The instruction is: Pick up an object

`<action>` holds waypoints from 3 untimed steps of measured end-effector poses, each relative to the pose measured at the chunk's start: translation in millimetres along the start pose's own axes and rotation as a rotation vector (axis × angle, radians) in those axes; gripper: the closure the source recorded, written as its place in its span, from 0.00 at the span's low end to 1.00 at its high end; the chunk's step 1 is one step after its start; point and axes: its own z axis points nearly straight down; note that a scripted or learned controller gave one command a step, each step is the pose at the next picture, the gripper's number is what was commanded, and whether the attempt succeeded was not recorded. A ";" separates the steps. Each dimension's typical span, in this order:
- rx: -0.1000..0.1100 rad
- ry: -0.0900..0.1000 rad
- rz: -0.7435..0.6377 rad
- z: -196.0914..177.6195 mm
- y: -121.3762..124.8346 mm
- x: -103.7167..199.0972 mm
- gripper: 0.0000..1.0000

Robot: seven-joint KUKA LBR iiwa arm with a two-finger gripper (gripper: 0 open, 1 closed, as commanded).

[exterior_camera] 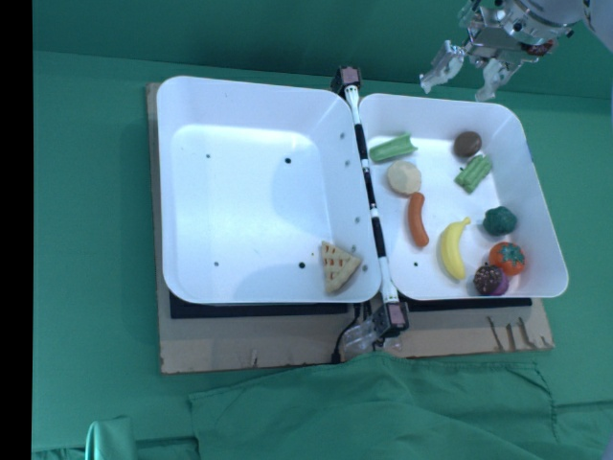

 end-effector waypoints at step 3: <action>0.002 -0.001 0.000 99.8 -8.9 -1.2 0.00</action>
